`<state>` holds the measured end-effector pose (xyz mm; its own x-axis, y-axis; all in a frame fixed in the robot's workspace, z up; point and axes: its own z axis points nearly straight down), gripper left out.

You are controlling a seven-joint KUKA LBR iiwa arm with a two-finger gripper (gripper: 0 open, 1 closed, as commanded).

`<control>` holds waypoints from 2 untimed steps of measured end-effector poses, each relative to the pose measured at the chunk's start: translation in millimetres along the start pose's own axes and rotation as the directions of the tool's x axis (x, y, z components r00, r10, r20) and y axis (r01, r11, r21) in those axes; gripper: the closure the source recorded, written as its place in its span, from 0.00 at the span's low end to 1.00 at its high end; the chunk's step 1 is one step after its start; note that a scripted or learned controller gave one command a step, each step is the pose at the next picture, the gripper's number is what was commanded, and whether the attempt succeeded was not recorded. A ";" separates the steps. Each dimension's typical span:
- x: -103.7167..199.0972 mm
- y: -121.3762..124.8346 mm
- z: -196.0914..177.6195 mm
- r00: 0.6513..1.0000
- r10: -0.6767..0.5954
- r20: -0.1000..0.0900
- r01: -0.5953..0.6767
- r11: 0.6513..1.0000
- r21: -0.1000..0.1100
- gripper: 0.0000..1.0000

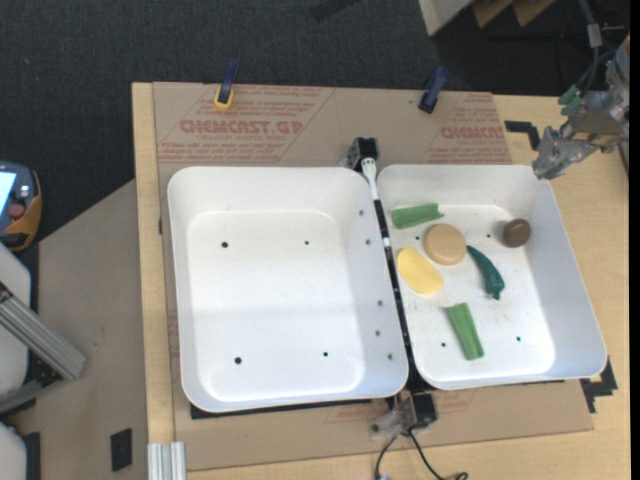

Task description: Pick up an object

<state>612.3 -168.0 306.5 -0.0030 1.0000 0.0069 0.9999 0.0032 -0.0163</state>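
The right bin (565, 268) holds several small objects: a light green stick (416, 214) near its back left, a tan round piece (445, 243), a yellow oval piece (419, 271), a small brown ball (515, 232), a dark teal curved piece (487, 271) and a green block (463, 330) toward the front. My gripper (556, 158) hangs at the far right, above the bin's back right corner and apart from all the objects. Nothing shows between its fingers.
The left bin (190, 298) lies beside the right one on a cardboard sheet (300, 118). Blue and yellow clamps (227, 86) and a dark clamp (434, 89) sit at the sheet's back edge. A black bracket (363, 152) sits where the bins meet.
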 end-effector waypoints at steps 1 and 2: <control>21.9 -78.6 -6.7 1.000 0.004 0.004 -0.004 1.000 -0.011 1.00; 33.5 -135.7 -14.9 1.000 0.005 0.005 -0.005 1.000 -0.013 1.00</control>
<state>476.8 -135.1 323.8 0.0019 1.0000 0.0018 1.0000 -0.0019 -0.0029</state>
